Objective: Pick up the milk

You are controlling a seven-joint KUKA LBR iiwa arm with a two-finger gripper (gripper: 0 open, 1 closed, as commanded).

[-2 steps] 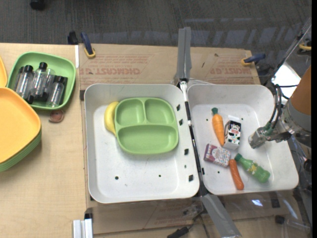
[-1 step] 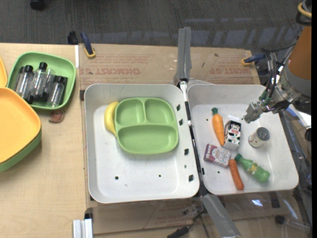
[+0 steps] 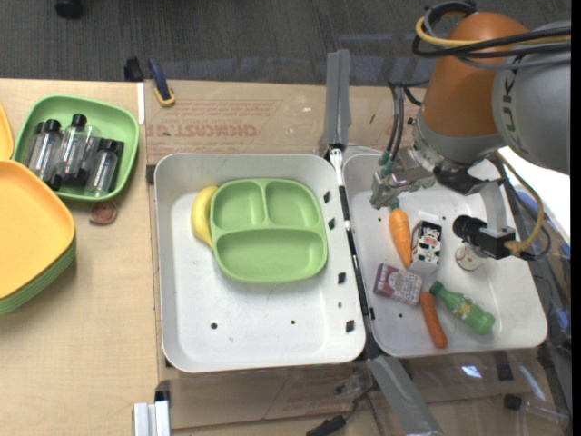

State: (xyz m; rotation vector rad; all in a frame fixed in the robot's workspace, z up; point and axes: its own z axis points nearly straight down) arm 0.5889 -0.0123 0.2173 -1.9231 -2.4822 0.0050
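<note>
The milk (image 3: 427,242) is a small white carton with black markings, lying in the right bin (image 3: 517,334) near its middle. My gripper (image 3: 392,193) hangs over the bin's upper left part, up and to the left of the milk and apart from it. It sits just above the top end of an orange carrot (image 3: 400,232), which lies right beside the milk's left side. Nothing shows held in the gripper.
A purple pouch (image 3: 398,284), a second carrot (image 3: 433,319) and a green bottle (image 3: 463,305) lie in front of the milk. The left bin (image 3: 263,334) holds a green divided plate (image 3: 269,228) over a yellow item (image 3: 201,214). A green tray of bottles (image 3: 77,148) and orange plates (image 3: 32,239) stand far left.
</note>
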